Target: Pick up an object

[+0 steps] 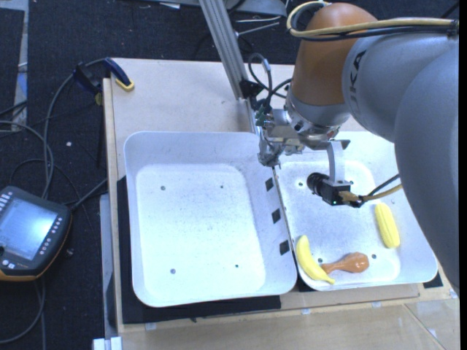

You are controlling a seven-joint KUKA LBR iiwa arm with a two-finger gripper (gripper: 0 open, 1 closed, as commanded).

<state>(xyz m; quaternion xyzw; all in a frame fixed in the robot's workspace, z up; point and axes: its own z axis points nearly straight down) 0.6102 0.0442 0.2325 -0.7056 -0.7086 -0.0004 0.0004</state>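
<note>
Gripper [271, 155]: hung over the 10 o'clock corner of the right bin [343, 228], by the rim it shares with the left bin [197, 224]. Whether it was apart or together could not be told.
Banana [310, 259]: likely the nearest target, between 5 and 6 o'clock from the gripper, against the shared rim. Its long axis ran 11 to 5.
Drumstick [349, 264]: just beside the banana's lower end, on its 3 o'clock side, lying roughly 9 to 3.
Corn cob [387, 225]: at 4 o'clock from the gripper, well apart, lying nearly 12 to 6.
Obstruction: probably the rim crowding the banana.
</note>
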